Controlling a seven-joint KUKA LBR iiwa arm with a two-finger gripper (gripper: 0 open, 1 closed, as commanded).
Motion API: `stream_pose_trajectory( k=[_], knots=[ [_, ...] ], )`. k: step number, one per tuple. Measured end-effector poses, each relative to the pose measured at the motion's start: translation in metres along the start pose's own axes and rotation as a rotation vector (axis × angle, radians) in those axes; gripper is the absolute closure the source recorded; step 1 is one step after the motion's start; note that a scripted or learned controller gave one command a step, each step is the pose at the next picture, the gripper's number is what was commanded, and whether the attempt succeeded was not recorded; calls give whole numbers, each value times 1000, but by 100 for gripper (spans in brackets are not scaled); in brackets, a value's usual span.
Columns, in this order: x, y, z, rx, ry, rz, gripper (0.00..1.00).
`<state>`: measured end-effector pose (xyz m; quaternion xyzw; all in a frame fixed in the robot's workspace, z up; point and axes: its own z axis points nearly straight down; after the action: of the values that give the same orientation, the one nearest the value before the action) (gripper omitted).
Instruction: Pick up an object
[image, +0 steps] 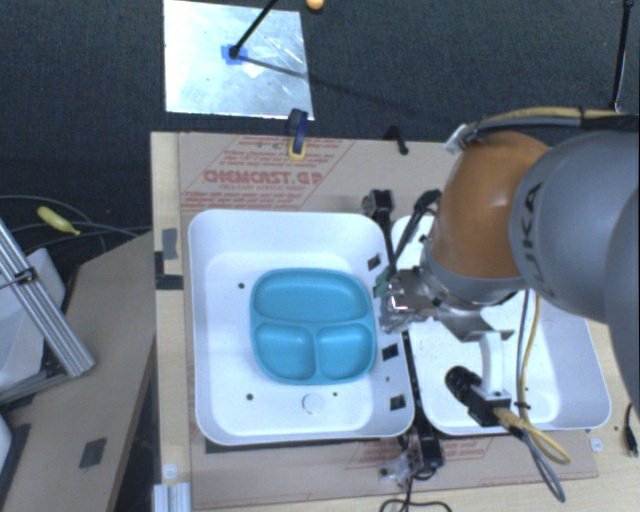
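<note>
Fixed overhead camera, slanted down, both bins (215, 330)

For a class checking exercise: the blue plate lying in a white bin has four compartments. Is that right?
Not quite. The blue plate lying in a white bin has three compartments, one wide and two smaller, as the camera view shows.

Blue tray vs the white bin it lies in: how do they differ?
Colour: the blue tray is light blue, the white bin plain white. Layout: the tray is split into three compartments, one wide and two smaller; the bin is a single well. Size: the tray covers just the middle of the bin's floor. Both are shallow with rounded corners.
</note>
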<state>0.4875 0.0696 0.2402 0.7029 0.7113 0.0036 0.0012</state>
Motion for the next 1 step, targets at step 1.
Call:
stream_pose_trajectory(
  k=[1],
  knots=[
    [-28,0,-26,3,-4,11,100]
  ],
)
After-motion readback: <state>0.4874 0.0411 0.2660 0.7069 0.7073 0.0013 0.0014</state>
